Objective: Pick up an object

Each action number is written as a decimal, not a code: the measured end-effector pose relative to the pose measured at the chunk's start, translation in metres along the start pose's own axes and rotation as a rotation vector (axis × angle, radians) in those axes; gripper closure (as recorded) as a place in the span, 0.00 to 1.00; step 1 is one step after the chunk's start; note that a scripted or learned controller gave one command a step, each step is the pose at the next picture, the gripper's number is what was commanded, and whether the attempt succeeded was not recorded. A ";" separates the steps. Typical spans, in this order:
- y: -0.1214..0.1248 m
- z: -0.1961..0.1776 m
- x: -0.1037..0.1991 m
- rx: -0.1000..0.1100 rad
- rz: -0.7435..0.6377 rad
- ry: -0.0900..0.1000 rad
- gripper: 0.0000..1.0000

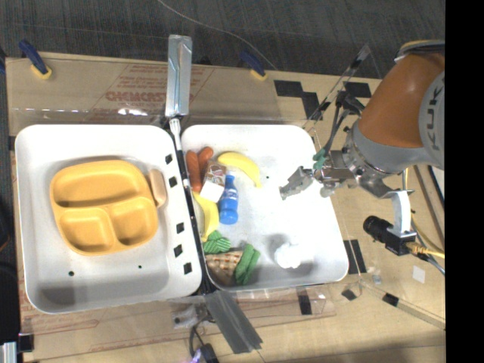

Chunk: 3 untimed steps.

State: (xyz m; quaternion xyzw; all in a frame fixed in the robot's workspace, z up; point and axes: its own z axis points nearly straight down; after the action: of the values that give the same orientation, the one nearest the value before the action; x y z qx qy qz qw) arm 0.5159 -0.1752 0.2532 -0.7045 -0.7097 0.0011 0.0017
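Nearest, a green item (227, 249) is lying by the right bin's (321, 237) front edge. A blue bottle (228, 200) and banana (240, 165) are sitting along its left side. The gripper (296, 184) is hovering over its right edge; finger state: cannot tell.

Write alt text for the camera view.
The gripper hangs above the right bin, apart from the blue bottle, banana and other toy items crowded at that bin's left side. A yellow divided tray lies in the left bin.

Wooden bench (423, 293), left white bin (30, 203), right white bin (318, 263) side by side
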 end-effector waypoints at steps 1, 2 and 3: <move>0.021 -0.018 -0.034 -0.005 -0.166 -0.003 0.00; 0.022 -0.028 -0.034 -0.005 -0.171 -0.003 1.00; 0.026 0.068 -0.033 0.006 -0.195 0.002 1.00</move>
State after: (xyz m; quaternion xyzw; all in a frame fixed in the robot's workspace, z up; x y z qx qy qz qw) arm 0.5420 -0.2084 0.1850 -0.6320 -0.7749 0.0022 0.0047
